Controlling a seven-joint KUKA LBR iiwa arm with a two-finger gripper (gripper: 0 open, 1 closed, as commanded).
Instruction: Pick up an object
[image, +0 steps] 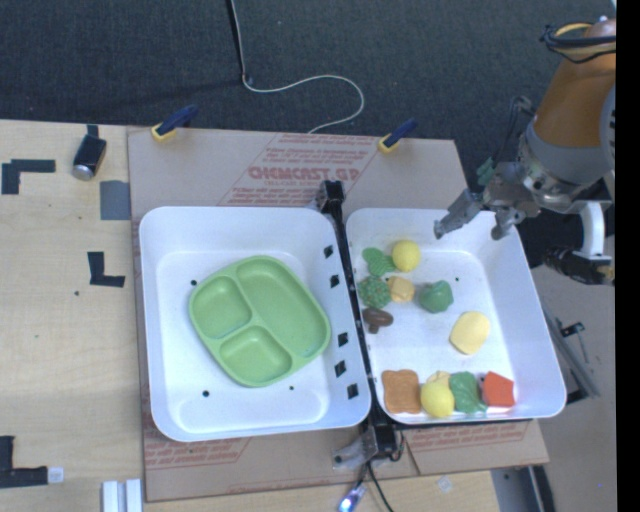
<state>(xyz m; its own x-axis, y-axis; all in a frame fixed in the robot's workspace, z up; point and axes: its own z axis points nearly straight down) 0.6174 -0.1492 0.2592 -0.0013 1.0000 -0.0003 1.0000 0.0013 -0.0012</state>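
White bins sit side by side on the bench (60, 330), and nothing has been picked yet, by the look of it. The gripper (470, 222) hangs over the far edge of the right bin (535, 300), fingers spread wide, nothing between them. It is high and apart from every piece below, so I'd judge the task barely begun: approach only, with the descent, the close and the lift all to come.

Candidates all lie in the right bin. Nearest the gripper is a yellow ball (406, 254), touching a green piece (377, 261). Just below sit a broccoli-like piece (375, 292), a small tan piece (401, 290), another green lump (434, 297) and a brown bit (377, 319). A pale yellow lemon (469, 332) lies alone, well clear of the rest, the easiest target I'd say. Along the near wall: a waffle (401, 391), a yellow pear-shape (437, 395), a green piece (466, 392) and a red block (498, 389), packed close.

Over in the left bin (160, 300), just a green tray (260, 320).

Hard to read: the upper arm runs out of frame at top right, and the small clustered pieces are too blurred to name with confidence.
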